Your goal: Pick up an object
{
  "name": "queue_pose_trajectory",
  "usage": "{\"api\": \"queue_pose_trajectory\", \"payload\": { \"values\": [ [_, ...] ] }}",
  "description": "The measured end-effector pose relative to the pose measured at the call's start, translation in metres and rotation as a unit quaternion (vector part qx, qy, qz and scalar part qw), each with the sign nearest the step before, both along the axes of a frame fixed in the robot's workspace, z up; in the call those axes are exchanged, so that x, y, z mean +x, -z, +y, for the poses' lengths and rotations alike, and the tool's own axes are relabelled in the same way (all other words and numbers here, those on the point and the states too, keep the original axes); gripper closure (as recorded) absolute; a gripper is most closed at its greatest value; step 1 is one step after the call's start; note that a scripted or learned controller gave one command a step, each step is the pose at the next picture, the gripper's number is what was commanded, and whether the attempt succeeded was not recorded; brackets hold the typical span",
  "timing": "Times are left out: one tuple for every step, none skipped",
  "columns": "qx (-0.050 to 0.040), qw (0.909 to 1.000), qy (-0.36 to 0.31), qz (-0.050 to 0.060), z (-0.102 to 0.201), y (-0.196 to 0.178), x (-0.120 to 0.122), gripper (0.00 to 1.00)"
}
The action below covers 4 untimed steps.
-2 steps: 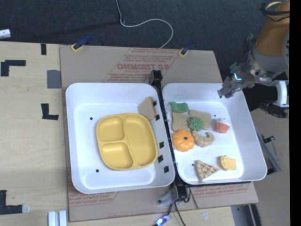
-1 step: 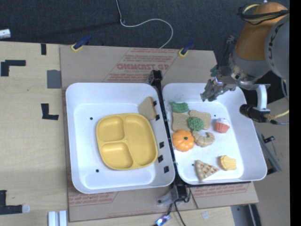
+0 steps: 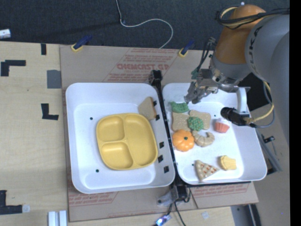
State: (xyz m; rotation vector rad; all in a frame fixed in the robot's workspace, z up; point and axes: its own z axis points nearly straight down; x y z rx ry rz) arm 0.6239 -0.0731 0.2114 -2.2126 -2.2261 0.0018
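My gripper [image 3: 192, 97] hangs over the back left part of the right bin [image 3: 244, 161], just above and to the right of a green leafy toy [image 3: 178, 108]. Nothing shows between its fingers. In front of it lie a tan bread slice [image 3: 180, 121], a green broccoli piece [image 3: 195, 123], an orange pumpkin [image 3: 183, 141], a beige shrimp-like piece [image 3: 204, 139] and a small red-orange piece [image 3: 221, 126]. Near the front of this bin rest a pizza slice [image 3: 205, 169] and a yellow piece [image 3: 228, 163].
The left bin [image 3: 80, 126] holds a yellow divided plate [image 3: 126, 141] and a tan slice [image 3: 148, 108] leaning by its right wall. A black clip [image 3: 155, 76] sits where the bins meet at the back. A white cable [image 3: 141, 22] runs across the dark floor behind.
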Motion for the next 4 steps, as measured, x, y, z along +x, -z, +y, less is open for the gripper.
{"api": "queue_pose_trajectory", "payload": {
  "values": [
    [-0.0003,1.0000,0.000,0.000,0.055,0.003,0.002,1.00],
    [0.0004,1.0000,-0.001,-0.001,0.108,-0.017,-0.008,1.00],
    [-0.0003,1.0000,0.000,-0.001,0.140,-0.020,-0.008,1.00],
    [-0.0014,1.0000,0.002,0.000,0.139,-0.012,-0.004,1.00]
  ]
}}
